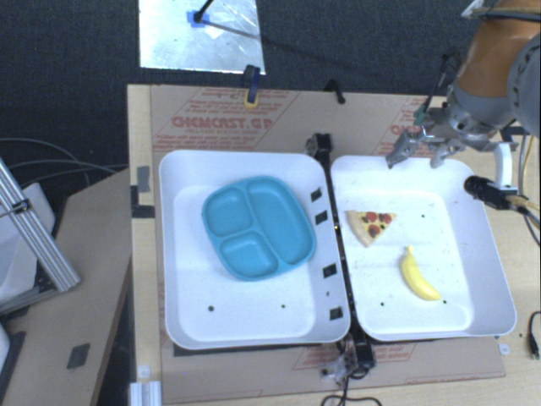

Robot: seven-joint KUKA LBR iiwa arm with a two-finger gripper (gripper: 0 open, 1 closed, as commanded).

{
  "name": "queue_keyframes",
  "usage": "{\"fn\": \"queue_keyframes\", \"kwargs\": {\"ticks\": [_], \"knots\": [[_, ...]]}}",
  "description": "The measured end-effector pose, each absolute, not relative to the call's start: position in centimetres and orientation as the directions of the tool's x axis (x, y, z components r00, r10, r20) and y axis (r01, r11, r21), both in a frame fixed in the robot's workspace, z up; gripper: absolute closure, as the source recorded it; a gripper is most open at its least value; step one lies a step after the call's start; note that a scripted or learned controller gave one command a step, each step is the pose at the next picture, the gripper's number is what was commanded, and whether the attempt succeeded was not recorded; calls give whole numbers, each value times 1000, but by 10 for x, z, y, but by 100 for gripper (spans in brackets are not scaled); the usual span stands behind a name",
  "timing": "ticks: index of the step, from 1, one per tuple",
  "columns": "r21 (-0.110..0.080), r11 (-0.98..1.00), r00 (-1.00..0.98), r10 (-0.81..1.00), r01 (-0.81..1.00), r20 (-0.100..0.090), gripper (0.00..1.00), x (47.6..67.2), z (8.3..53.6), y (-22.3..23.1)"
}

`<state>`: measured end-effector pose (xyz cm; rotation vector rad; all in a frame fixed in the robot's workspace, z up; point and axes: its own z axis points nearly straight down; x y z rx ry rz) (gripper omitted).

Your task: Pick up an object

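lower right of frame, right bin (pixel 482 252): one banana (pixel 419 276), likely light, smooth and curved, best taken across its middle; just above it one pizza slice (pixel 372 225), flat and thin, harder to pinch. centre left, left bin (pixel 182 227) holds one blue divided plate (pixel 256 226). upper right, the gripper (pixel 418 152) hangs over the right bin's far rim, fingers spread wide, holding nothing.

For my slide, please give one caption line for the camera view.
Open pincer above the right bin's far rim; pizza slice and banana inside, blue tray in left bin.
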<state>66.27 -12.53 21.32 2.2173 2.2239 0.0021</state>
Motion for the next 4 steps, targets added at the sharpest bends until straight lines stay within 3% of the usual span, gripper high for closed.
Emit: {"fn": "queue_keyframes", "kwargs": {"ticks": [1, 2, 3, 4], "knots": [[1, 12, -12, 1000, 1000, 3, 0, 669, 183, -34], [7, 13, -13, 1000, 1000, 4, 0, 649, 245, 52], [6, 14, -14, 1000, 1000, 6, 0, 586, 315, 144], [-2, 10, -10, 1000, 1000, 3, 0, 527, 314, 190]]}}
